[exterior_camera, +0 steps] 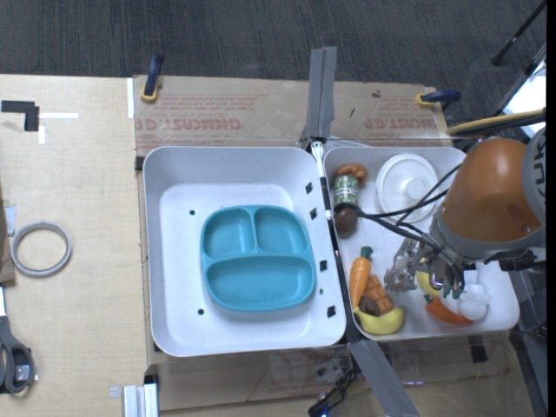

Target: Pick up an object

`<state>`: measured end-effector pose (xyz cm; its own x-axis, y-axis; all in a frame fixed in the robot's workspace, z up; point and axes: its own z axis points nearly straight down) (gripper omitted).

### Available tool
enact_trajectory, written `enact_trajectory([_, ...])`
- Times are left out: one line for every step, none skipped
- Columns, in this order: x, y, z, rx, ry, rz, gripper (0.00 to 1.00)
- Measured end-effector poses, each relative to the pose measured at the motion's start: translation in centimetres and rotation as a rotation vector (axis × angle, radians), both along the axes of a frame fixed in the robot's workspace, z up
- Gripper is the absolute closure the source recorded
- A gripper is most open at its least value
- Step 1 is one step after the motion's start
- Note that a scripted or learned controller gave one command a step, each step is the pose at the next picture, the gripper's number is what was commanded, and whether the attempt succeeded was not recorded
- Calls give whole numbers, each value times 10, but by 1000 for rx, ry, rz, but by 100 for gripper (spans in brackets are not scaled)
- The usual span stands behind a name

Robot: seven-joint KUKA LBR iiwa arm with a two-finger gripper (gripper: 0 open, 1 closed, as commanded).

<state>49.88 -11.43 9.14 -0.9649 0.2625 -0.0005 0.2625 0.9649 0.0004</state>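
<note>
Although the gripper [423, 272] hangs low in the right bin [499, 320], you cannot tell how its metal tips are set or whether they hold anything. Smooth, rounded toys crowd beside it — carrot [359, 279], banana [380, 321], a white lump [474, 302] — so a closing grasp may slip off or pinch two. The left bin [165, 259] carries a glossy teal divided plate [258, 258].

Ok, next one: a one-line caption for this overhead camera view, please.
Arm's pincer low in the right bin among toy food, beside a carrot; teal divided plate in the left bin.
</note>
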Motion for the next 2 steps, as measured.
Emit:
enact_trajectory([0,0,0,0,0,0,0])
enact_trajectory([-17,-67,3,-4,-14,42,0])
